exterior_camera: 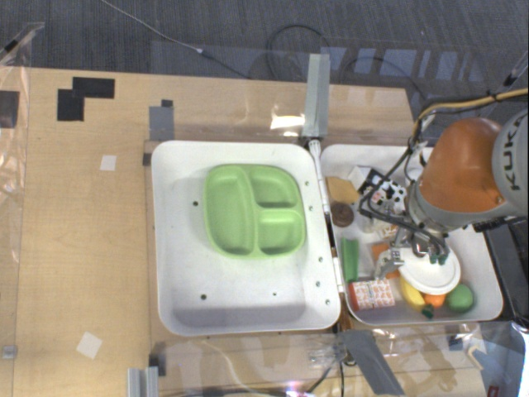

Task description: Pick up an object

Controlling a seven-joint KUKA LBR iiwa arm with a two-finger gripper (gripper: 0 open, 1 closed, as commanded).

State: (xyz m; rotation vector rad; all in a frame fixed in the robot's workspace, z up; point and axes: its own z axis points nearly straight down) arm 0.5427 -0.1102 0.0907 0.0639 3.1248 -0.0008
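Note:
The right bin point(493, 308) holds several small items. Among them are a red-and-white patterned box point(374, 293), a yellow banana-like piece point(411, 293), a green round piece point(460, 298), a green stick point(350, 257) and a brown disc point(341, 214). My gripper point(395, 257) reaches down into the middle of this bin, below the arm's orange band point(463, 168). It sits over a small orange item point(381, 253), just above the box and the banana-like piece. A white round object point(431, 275) lies right beside it. I see nothing clearly held.
The left bin point(178, 304) holds a light green divided plate point(252, 209). A tan piece point(340, 190) and small white items point(360, 177) lie at the back of the right bin. Cables point(463, 106) run over the arm's top. A metal post point(316, 89) stands behind the bins.

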